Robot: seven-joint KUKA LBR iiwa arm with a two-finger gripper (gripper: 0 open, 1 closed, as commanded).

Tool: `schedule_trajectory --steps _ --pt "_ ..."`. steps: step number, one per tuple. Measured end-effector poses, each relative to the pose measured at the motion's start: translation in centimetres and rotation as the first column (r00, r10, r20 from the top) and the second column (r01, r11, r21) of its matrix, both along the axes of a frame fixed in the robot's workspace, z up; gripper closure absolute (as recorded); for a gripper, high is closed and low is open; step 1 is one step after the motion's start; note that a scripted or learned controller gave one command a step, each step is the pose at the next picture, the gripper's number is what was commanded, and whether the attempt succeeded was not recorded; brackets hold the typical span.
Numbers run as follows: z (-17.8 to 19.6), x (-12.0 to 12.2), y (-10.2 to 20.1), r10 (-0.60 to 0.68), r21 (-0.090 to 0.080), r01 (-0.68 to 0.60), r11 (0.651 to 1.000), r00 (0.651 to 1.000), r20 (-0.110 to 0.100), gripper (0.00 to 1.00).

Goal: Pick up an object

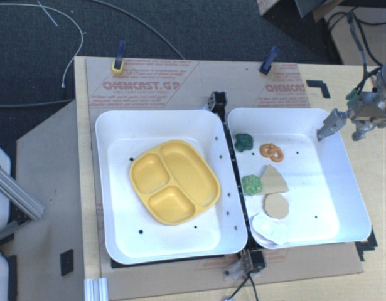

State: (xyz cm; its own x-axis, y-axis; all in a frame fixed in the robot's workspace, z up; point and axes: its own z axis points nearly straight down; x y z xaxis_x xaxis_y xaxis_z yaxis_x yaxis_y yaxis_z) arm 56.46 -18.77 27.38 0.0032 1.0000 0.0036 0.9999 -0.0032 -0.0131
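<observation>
Robotics lab: clamped bench [180, 80], two white bins [111, 168], loose cables [67, 17], dark carpet.

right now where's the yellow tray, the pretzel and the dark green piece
yellow tray [174, 180]: camera view, on the ridge where its three compartments meet, in the left bin
pretzel [272, 152]: camera view, middle of its twisted loops, right bin
dark green piece [243, 142]: camera view, centre of the lump, right bin
</observation>
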Motion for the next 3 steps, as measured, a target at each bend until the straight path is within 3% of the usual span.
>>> schedule_trajectory --steps 1,3 --pt "0.7 0.2 0.1 0.004 -0.003 -0.004 1.000 1.000 0.012 0.00" --pt "-10.2 0.0 1.4 0.004 -0.002 -0.004 1.000 1.000 0.011 0.00"
